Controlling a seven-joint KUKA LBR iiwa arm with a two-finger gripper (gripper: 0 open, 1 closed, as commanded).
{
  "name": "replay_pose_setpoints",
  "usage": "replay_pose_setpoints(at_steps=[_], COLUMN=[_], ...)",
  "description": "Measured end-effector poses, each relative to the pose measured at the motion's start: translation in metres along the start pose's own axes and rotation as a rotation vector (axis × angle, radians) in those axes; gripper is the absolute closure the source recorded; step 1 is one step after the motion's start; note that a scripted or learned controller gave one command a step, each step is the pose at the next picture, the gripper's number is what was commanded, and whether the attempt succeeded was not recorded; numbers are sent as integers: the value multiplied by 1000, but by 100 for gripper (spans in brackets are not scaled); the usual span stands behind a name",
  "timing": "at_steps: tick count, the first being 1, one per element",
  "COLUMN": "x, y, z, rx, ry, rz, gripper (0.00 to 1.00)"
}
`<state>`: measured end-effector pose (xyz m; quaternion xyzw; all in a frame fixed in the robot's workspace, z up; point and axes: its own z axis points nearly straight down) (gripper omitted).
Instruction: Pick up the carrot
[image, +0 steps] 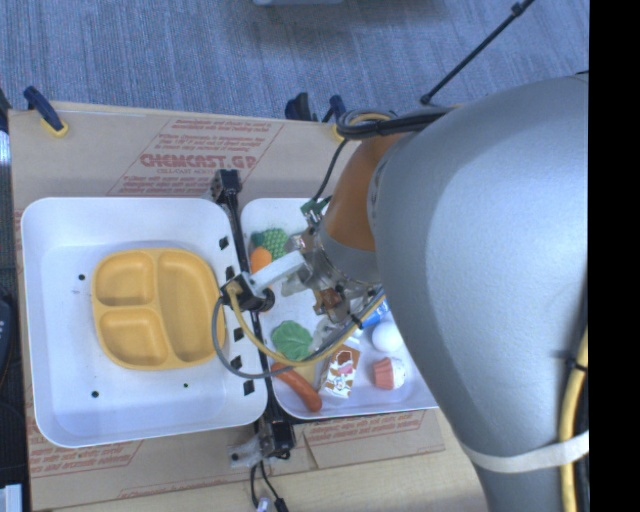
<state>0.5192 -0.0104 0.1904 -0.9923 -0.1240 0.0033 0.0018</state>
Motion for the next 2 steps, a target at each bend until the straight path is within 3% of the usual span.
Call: replay_pose_setpoints(at_steps=[1, 2], x=[54, 43], y=[12, 20], z=[-1, -1], rx=[0, 0], ry=[1, -1], rz=[-29, 40], gripper=[0, 0])
